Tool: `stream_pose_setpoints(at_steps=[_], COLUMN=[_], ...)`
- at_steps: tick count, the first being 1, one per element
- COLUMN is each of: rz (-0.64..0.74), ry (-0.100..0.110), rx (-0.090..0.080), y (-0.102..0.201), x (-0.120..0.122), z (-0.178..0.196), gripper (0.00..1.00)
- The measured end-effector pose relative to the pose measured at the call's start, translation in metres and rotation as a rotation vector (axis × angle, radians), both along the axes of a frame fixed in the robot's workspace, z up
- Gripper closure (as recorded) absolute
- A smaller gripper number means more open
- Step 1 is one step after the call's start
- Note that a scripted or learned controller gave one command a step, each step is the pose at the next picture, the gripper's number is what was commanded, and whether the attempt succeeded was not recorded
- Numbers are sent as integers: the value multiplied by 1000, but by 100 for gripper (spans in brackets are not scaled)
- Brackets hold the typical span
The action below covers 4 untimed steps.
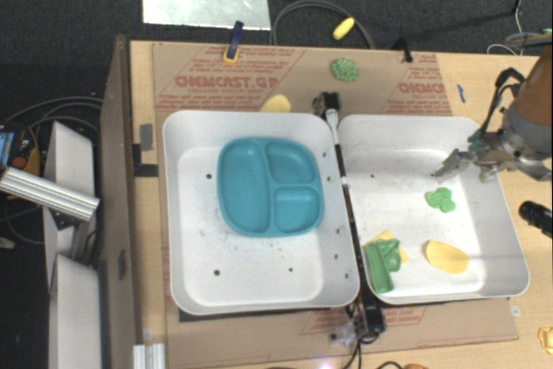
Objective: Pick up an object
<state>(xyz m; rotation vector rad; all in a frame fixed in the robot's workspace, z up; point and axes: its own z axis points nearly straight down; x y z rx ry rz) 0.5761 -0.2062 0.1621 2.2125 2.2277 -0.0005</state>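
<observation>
**Robot arm poised over the right bin, small green piece just below its jaws**

A desk (207, 73) covered with printed cardboard, seen from above at a slant, carries two shallow white bins side by side. The left bin (186, 272) holds a teal divided plate (270, 187) near its middle. The right bin (505, 272) holds three small things: a small green piece (441, 200) right of its centre, a yellow oval piece (446, 256) toward the lower right, and a larger green leafy piece (382, 262) lying over a bit of yellow at the bin's lower left corner.

The arm enters from the right edge of the frame, and its gripper (467, 160) hangs over the upper right part of the right bin. The jaws look spread wide, two thin fingers splaying out left and right, with nothing between them, though they are small and somewhat blurred.

The closest candidate for a pick is the small green piece. It lies just below and slightly left of the jaws in the frame, near but apart from them. It is compact and lumpy, with no clear long axis, so the jaws' turn probably matters little. The yellow oval sits farther down, its long axis running roughly left to right. The leafy piece is farthest, well off toward the lower left.
</observation>
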Motion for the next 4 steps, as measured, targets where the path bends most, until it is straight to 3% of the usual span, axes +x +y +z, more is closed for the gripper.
stream_pose_setpoints(at_steps=[1, 2, 3, 4], rz=[-5, -2, -1, -7], ry=[5, -3, 2, -3], rx=[3, 0, 3, -1], y=[3, 1, 29, -2], x=[-5, 4, -12, -9], z=[-81, -77, -78, -77], gripper=[0, 0, 0, 0])
